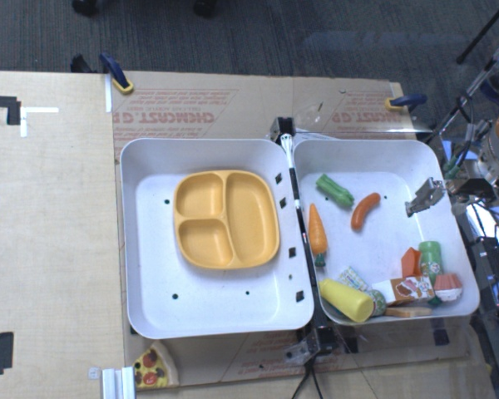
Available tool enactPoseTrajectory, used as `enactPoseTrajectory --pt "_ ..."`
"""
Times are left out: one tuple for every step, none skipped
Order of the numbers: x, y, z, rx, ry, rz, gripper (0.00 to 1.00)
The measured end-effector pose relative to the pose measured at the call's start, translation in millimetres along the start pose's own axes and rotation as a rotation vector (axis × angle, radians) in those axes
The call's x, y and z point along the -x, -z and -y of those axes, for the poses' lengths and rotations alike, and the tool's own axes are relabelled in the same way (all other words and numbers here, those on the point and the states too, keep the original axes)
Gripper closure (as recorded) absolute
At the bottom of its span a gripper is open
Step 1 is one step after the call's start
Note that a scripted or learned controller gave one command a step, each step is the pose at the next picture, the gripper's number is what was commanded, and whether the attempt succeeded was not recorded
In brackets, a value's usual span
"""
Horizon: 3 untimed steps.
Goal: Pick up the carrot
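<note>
The carrot [317,229] is orange with a small green stem end. It lies lengthwise against the left wall of the right bin [374,158], stem toward the near side. My gripper [422,197] hangs over the right side of that bin, well to the right of the carrot and a little farther back. Nothing shows in it. A red sausage [365,210] lies between the gripper and the carrot.
A green pickle [334,190] lies behind the sausage. A yellow bottle [348,299], a green bottle [430,256] and several small cartons [413,289] crowd the bin's near right corner. The left bin [141,248] holds a yellow divided plate [227,219].
</note>
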<state>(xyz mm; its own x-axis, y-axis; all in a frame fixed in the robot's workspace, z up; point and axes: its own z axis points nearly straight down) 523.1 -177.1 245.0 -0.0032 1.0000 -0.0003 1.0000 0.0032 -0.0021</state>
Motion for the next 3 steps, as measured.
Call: enactPoseTrajectory --pt "-99 32 -6 0.004 -0.063 0.002 0.00" --pt "-180 -51 -2 -0.002 -0.259 0.001 0.00" --pt "-180 -51 -2 -0.001 -0.260 0.001 0.00"
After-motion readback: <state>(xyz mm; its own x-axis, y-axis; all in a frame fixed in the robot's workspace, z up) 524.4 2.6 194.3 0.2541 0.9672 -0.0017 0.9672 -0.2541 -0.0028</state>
